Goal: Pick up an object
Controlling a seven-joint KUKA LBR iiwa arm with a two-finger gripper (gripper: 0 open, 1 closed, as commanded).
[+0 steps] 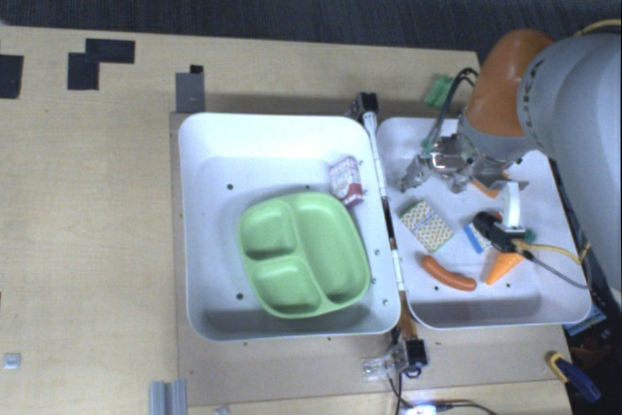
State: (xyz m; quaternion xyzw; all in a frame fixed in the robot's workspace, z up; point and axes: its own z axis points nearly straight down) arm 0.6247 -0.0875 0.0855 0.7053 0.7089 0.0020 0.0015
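Two white bins are seen on the counter (87, 238): the left bin (209, 209) holds one green plate (303, 253) and one wrapper (346, 180); the right bin (544, 301) holds one sausage (448, 273), one carrot (501, 265) and one patterned sponge (428, 225). The state of the gripper (445, 160) cannot be told.

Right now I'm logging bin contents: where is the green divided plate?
The green divided plate lies in the left bin, just below a small wrapped packet.

Matt green plastic plate (304, 254) in smooth white bin (209, 209); pale wooden bench (87, 238).
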